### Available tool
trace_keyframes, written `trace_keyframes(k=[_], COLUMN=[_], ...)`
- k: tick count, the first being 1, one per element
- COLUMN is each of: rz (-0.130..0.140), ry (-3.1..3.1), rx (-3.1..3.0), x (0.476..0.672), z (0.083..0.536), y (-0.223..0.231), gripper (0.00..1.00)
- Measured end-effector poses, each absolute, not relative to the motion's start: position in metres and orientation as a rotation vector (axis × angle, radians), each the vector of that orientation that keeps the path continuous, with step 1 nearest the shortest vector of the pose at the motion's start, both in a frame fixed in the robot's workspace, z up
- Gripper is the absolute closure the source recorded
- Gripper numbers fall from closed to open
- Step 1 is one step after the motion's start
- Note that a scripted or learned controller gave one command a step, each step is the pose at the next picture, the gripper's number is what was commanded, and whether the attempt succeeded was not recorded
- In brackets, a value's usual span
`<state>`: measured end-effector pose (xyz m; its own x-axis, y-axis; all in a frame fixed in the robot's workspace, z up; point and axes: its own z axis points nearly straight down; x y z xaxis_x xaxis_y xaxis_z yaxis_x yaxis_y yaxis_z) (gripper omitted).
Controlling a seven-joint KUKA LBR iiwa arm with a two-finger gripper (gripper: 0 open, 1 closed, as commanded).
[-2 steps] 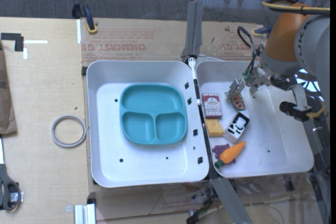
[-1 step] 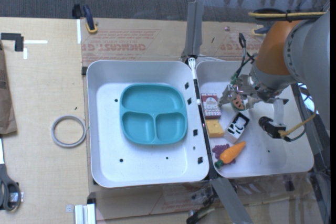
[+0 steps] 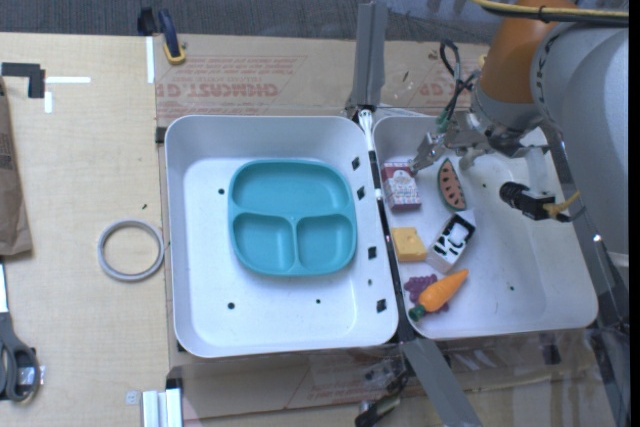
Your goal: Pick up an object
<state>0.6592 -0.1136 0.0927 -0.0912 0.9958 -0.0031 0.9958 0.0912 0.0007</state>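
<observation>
Arm reaches in from 3 o'clock. Gripper (image 3: 437, 151) sits low over the far part of the right bin (image 3: 530, 300); fingers spread open, nothing between them.

Right bin contents, near its left wall:
- Watermelon slice (image 3: 451, 184), just beside the gripper at its 5 o'clock. Long axis runs roughly 12 to 6 o'clock, rind on the right edge, red flesh facing left.
- Small pink-and-white carton (image 3: 402, 185), at 9 o'clock of the slice, long axis about 12 to 6. Printing on it too small to read.
- Cheese block (image 3: 408, 244), at 6 o'clock of the carton.
- Black-and-white packet (image 3: 452, 240), tilted, long axis about 1 to 7. White lettering, not legible.
- Carrot (image 3: 443, 292), tip towards 2 o'clock, green end towards 8.

Left bin (image 3: 200, 315) holds a teal divided plate (image 3: 293, 216). Cardboard (image 3: 260, 80) behind the bins carries mirrored red print, not readable.
</observation>
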Motion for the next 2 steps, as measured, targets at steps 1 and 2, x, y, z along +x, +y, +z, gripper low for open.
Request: trace_keyframes(k=[1, 2], rz=[-0.002, -0.001], ry=[2.301, 2.339], rx=[2.138, 2.094], x=[0.622, 0.659], z=[0.092, 0.093], y=[-0.116, -0.153], gripper=[0.00, 0.00])
